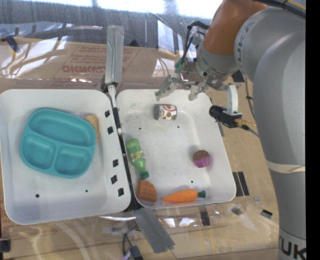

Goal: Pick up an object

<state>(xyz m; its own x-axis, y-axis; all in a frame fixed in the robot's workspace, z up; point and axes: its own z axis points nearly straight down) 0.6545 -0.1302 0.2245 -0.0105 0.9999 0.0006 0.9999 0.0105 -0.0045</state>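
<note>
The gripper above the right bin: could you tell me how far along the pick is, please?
Done: the gripper is at the right bin's far edge, jaws spread above the small can. In hand: nothing sits between them. Left: descend, close and lift; the can, bottle, cupcake, waffle cone and carrot all lie in the bin.

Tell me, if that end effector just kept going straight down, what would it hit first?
Probably the small can, lying almost under the open end effector in the right bin; depth is hard to judge.

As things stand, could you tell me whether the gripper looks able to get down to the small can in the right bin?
Probably yes. The gripper hangs open just above the can, which lies on its side near the right bin's far wall with bare floor around it and nothing over it.
</note>
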